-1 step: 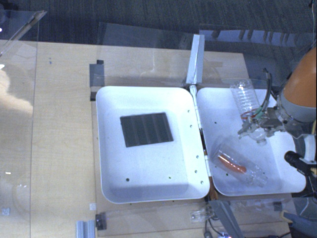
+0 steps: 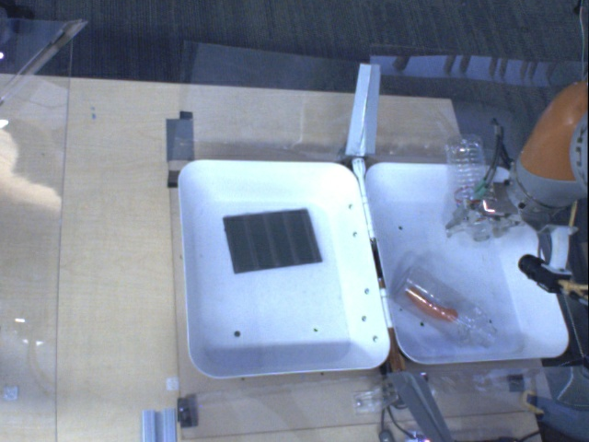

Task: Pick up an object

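Two shallow white bins sit side by side on the bench (image 2: 110, 247): the left bin (image 2: 202, 339) and the right bin (image 2: 405, 339), split by a narrow divider (image 2: 363, 109) that rises at the far edge. We count one dark ribbed rectangular pad (image 2: 272, 239) lying flat in the left bin, slightly left of centre and toward the far side; it is the sole item there. In the right bin we count one clear plastic object with an orange-red core (image 2: 440, 308), lying on its side near the near edge, well apart from the gripper. The arm (image 2: 557, 155) reaches in from the right and hangs its gripper (image 2: 480, 212) over the far part of the right bin, which we read as a working position above that bin, placed so a descent lands inside the walls. Just beyond the gripper stands something clear and bottle-like (image 2: 465, 159); it may be a second loose object or part of the tooling, and the glare keeps us from deciding. Whether the claw is released or clenched we cannot tell, as its tips blur into transparent material. We see nothing clearly between them, so we log no grasp. Our judgement: the likeliest pick is the orange-cored object, and the pick is not yet done.
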Robot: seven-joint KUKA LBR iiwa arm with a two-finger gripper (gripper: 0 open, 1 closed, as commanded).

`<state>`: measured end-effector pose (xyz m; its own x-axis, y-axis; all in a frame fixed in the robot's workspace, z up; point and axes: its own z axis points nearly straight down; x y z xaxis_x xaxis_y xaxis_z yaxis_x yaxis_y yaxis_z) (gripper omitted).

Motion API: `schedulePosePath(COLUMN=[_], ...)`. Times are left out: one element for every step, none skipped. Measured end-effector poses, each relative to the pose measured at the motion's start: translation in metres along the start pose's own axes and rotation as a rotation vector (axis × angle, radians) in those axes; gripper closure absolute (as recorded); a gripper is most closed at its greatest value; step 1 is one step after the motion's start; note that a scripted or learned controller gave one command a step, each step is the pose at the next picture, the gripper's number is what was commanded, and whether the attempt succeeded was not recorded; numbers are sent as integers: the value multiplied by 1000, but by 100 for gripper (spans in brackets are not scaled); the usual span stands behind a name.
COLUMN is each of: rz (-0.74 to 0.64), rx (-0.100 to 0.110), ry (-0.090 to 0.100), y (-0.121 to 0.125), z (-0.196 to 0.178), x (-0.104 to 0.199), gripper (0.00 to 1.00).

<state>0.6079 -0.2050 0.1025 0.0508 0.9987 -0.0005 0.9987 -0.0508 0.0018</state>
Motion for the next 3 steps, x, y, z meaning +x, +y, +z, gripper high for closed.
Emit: schedulePosePath(rz=[0,-35,-507], rx=[-1,18,20], ry=[0,-5,-6], y=[0,52,56], z=[0,11,11], x=[0,1,-6], gripper=[0,0,0])
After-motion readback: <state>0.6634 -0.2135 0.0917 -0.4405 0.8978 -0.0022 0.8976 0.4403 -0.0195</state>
